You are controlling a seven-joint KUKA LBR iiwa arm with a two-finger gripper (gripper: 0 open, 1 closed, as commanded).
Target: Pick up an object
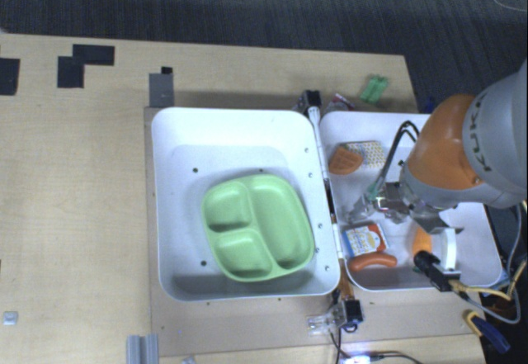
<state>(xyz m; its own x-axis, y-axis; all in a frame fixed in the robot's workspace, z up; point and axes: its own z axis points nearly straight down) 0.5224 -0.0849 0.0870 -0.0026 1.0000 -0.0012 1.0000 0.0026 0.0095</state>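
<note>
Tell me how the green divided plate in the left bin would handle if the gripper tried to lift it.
The green divided plate looks like rigid moulded plastic, so it would probably keep its shape and feel light for its size. It is wide and shallow, so a two-finger gripper could likely grasp only the rim, and the plate might tilt. Its smooth surface may slip. Lying flat in the left bin, it seems unlikely to roll.

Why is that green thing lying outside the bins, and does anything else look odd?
A small green object lies on the bench beyond the right bin, apart from the toys crowded inside; why, I cannot tell. In the left bin, the green divided plate sits askew. Nothing looks spilled or broken.
</note>
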